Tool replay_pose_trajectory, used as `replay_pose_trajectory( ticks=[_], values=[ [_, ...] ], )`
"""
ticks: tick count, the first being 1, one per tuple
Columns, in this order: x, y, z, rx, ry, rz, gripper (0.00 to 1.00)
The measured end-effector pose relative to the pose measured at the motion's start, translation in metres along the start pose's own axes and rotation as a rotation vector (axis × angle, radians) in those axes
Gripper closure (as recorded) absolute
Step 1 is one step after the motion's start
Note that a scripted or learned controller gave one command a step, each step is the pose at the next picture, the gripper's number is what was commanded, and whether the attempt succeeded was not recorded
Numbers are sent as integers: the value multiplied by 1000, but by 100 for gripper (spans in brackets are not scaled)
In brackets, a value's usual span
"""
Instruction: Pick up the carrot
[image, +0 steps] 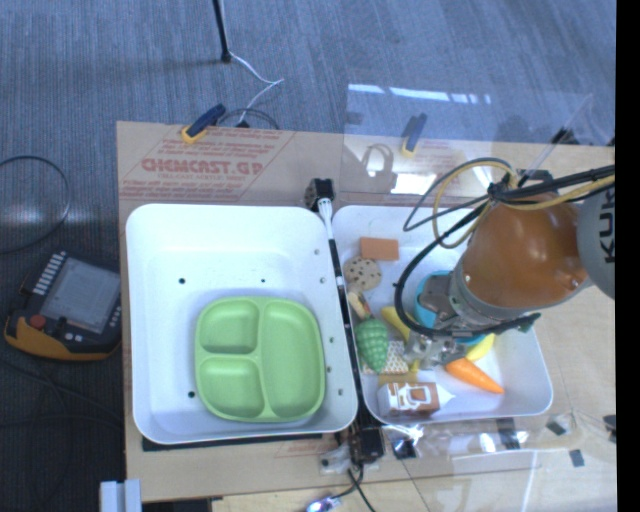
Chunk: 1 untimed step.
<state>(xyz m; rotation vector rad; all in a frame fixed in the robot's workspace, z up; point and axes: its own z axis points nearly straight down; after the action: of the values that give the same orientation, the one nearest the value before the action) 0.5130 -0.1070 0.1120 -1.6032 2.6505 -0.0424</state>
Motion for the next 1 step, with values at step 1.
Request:
replay_pose_trajectory(
  ticks=[1],
  values=[
    [4, 0, 1, -2, 5, 3, 0]
  ],
)
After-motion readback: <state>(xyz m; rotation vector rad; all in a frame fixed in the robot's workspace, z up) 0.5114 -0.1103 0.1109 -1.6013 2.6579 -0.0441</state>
